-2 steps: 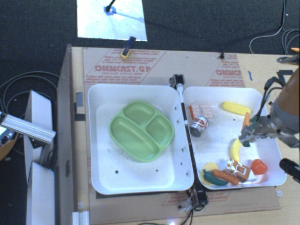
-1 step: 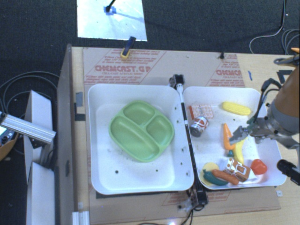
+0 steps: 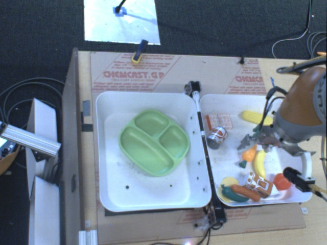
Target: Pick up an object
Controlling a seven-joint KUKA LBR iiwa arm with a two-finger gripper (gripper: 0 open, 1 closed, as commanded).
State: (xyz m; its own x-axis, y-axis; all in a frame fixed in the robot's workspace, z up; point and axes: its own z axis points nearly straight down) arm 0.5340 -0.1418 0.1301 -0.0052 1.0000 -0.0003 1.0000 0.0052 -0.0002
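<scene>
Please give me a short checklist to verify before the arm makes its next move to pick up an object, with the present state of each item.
1. Hand is over the right white bin: ok.
2. Something is held between the fingers: cannot tell; wrist hides them.
3. Target near the hand: small orange piece and yellow banana-shaped toy lie right beside it: ok.
4. Red and silver can lies apart from the hand: ok.
5. Green divided plate rests in the left white bin, away from the arm: ok.
</scene>
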